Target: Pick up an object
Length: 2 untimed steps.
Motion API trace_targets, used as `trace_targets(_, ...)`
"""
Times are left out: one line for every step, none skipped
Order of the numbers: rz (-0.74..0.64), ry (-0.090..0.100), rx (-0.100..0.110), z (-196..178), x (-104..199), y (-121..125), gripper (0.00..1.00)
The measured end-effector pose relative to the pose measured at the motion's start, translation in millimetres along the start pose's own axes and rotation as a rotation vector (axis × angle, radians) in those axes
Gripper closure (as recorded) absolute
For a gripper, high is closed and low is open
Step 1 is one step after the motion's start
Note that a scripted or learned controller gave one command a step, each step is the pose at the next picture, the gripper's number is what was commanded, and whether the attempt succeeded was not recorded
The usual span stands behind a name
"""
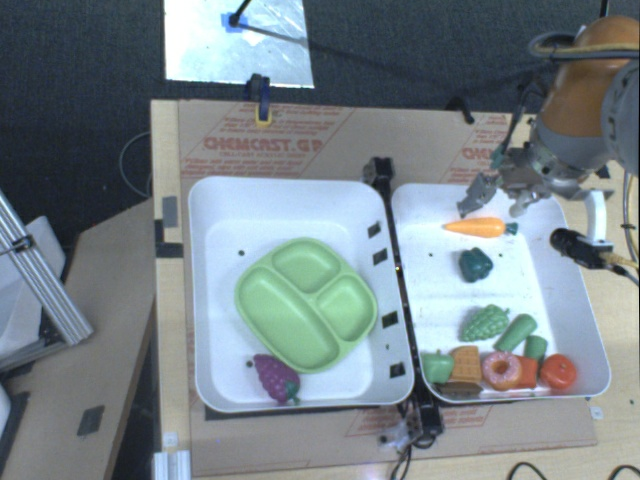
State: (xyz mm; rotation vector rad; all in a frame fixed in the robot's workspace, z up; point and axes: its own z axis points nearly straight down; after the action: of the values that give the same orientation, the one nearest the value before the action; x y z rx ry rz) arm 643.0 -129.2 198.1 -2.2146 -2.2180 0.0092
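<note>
While the arm [590, 78] reaches in from the right, its upper part cut off at the frame edge, the gripper [497, 206] hangs over the far end of the right bin [592, 318] with its two grey fingers [472, 204] spread apart, an open claw; just beneath it lies an orange carrot [475, 228], flat on the bin floor, its green stub pointing right; whether a fingertip touches the carrot cannot be told from this slant; nearer the camera sits a dark green lump [476, 264], too small to name surely; beyond that, a bumpy green piece [485, 322] and a smooth green one [516, 331] lie just beside each other; along the near wall a row of toy foods crowds together and overlaps, among them a pink-iced doughnut [499, 369] and a red tomato [558, 370], with a brown piece [460, 390] mostly hidden under the others; in the left bin [215, 268] rests a green divided plate [305, 303]; a purple grape bunch [275, 376] lies at its near edge, touching or just short of it.
</note>
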Motion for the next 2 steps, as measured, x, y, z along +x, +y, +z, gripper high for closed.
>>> trace_targets(-0.002,-0.001,-0.011,-6.5,0.1,2.6,0.00)
trace_targets(0.000,0.000,-0.006,56.1,0.5,0.6,0.00)
